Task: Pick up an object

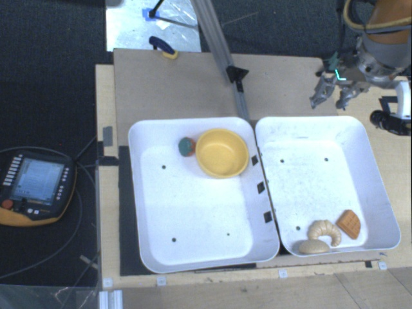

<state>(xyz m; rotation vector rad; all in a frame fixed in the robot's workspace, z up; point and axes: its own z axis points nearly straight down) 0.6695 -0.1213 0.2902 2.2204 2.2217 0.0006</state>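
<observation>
Gripper [333, 97] sits at the top right of the frame, over bare bench beyond the far rim of the right-hand shallow white bin [370, 148]. We see its two fingers spread apart, pointing down, nothing between them. Grey wrist and orange band of the arm [386, 18] rise above it toward the top right corner.

Pick candidates, as we read them:
- Right bin, near corner: a pale curved croissant-shaped piece [326, 230], a smooth beige oval piece [313, 246] touching its near-left side, and an orange-brown waffle-textured square [349, 223] just beside the croissant on its right. All three cluster against the near wall, well apart from the gripper.
- Left-hand shallow white bin [138, 192]: a round yellow plastic bowl [222, 152], upright, near the far right corner. A small ball, green with a reddish patch [187, 147], lies touching or just beside the bowl's left rim; we can't tell which.

Rest of the scene: the two bins sit side by side, touching along the middle, on a tan bench [283, 82]. A grey metal pole [215, 37] slants in from the top to a black clamp near the far edge of the bins. A yellow-and-grey teach pendant with a lit screen [33, 185] lies on the dark floor at left.
</observation>
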